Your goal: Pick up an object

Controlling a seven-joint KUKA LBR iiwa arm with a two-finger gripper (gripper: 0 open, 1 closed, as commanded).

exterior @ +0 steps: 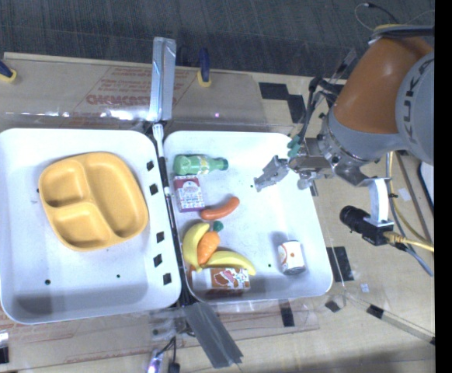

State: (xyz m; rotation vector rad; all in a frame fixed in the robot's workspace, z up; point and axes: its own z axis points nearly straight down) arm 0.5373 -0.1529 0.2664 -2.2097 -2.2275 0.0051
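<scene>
The left bin holds a yellow divided tray, well left of the jaws. The right bin holds the remaining items. The gripper hangs over the upper right area of the right bin with nothing between its fingers; whether the jaws are spread or pressed together cannot be told at this resolution.

Items, largest to smallest:
- Banana: below and left of the jaws, near the bin's front wall.
- Green bottle: left of the jaws, lying on its side.
- Red packet: left and just below; label unreadable.
- Brown carton: below, touching the banana; print unreadable.
- Sausage: below and left, nearest the jaws.
- Carrot: lying across the banana.
- White can: below and just right; red marking unreadable.
</scene>
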